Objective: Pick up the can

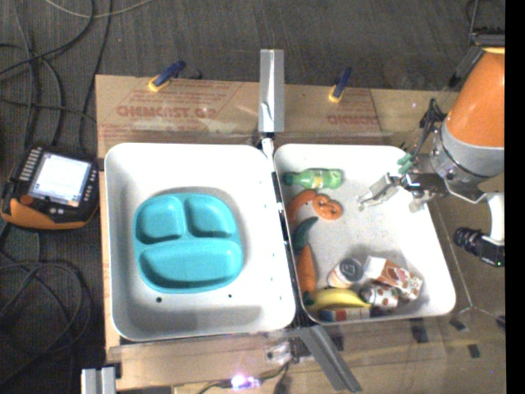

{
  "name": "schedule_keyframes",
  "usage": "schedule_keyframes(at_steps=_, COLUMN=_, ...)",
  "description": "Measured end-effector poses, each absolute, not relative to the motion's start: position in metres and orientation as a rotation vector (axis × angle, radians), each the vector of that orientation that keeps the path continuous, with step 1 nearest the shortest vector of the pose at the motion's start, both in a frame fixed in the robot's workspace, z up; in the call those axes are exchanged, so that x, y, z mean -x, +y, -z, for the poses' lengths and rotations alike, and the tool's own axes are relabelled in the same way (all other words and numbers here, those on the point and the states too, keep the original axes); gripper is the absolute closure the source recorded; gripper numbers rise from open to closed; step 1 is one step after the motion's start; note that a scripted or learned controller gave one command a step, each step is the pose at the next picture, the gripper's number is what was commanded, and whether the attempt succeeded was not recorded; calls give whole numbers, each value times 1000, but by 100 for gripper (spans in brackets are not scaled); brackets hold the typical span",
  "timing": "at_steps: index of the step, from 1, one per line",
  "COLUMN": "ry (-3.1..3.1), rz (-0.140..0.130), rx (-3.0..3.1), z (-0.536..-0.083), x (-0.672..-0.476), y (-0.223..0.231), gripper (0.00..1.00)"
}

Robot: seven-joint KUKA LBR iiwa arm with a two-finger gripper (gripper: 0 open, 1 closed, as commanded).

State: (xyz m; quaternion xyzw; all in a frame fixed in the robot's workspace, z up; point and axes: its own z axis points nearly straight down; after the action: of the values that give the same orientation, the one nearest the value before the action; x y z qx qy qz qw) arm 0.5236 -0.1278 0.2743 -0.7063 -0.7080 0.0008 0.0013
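The can [349,272], cream-sided with a round grey end facing up, lies near the front of the right bin [426,228], packed among other items. My gripper [373,194] hangs over the middle right of that bin, well behind the can and slightly to its right. Its fingers are open with nothing between them. The arm's orange band [480,97] is at the right edge of the view.
Around the can lie a banana [338,299], a red-patterned packet [400,279], a small dark tin [379,295] and a carrot [305,269]. A green bottle [314,178] and orange toy [328,208] sit farther back. The left bin holds a blue divided plate [190,240].
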Motion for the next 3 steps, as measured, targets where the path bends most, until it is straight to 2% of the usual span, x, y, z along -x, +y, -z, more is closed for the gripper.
schedule_keyframes(at_steps=1, ry=-2298, rz=-1, rx=2137, z=-144, x=-483, y=-139, gripper=0)
schedule_keyframes(at_steps=2, ry=-2187, rz=5, rx=2266, z=-89, x=-486, y=-113, gripper=0)
schedule_keyframes(at_steps=3, ry=-2509, rz=0, rx=1888, z=-160, x=-502, y=-143, gripper=0)
